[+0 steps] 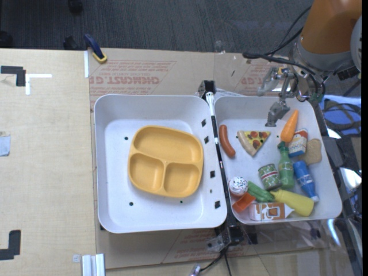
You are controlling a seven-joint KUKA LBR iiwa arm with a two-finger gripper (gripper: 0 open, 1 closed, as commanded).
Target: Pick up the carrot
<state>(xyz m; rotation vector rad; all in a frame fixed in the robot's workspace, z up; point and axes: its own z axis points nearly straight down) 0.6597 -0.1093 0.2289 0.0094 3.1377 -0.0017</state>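
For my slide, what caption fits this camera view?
Pincer hovers beside the carrot in the right bin of toy food.

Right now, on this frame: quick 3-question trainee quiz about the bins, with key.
1. True or false: the carrot lies in the same bin as the yellow plate.
2. Which item lies just left of the pizza slice? A) blue bottle B) hot dog C) mustard bottle
3. Fill in: the carrot lies near the right bin's ___ edge, close to the gripper.

Key
1. False. The plate sits in the left bin; the carrot is in the right bin.
2. B, the hot dog.
3. Far (top of the view).
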